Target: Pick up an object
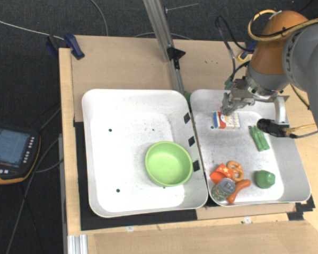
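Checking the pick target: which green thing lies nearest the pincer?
The green stick in the right bin, just right of the pincer. The green ball and green bowl lie farther.

A pale wooden desk (122, 62) is standing on a dark carpeted floor (21, 62). Thin cables (90, 4) are trailing across the floor behind it. A blue clamp (73, 45) is gripping the desk's far left corner. A handheld control pendant (10, 152) is lying on the floor to the left. A metal post (158, 20) is rising at the desk's rear.
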